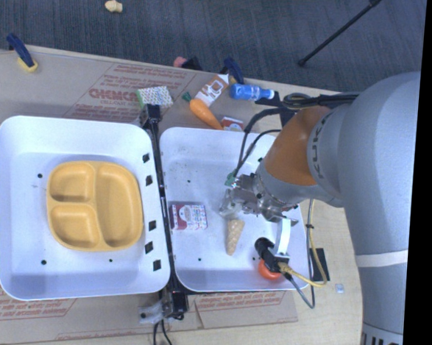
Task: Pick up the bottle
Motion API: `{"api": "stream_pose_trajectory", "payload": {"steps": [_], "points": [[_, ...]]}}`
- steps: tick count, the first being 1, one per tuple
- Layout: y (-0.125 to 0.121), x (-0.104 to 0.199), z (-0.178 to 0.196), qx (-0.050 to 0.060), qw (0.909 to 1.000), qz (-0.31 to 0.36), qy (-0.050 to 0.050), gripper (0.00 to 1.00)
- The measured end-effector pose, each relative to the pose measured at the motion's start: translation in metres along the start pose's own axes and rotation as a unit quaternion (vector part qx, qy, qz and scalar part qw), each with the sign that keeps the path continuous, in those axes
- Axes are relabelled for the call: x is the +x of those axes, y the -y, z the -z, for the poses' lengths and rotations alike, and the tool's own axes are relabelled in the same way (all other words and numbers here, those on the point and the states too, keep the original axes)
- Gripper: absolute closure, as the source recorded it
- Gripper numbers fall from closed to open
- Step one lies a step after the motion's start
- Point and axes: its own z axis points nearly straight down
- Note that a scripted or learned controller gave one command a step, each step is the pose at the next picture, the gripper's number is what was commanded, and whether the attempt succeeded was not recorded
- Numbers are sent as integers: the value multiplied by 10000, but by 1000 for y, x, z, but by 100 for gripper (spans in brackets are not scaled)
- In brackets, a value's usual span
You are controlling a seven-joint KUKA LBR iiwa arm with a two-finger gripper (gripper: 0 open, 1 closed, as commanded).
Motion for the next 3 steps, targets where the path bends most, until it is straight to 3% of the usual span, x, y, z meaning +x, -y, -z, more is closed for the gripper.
{"api": "stream_pose_trajectory", "payload": {"steps": [1, 2, 3], "points": [[78, -6, 61, 3, 9993, -375, -4, 100], [81, 8, 119, -6, 9905, -1372, -1, 100], [90, 49, 124, 5, 9911, -1331, -1, 100]]}}
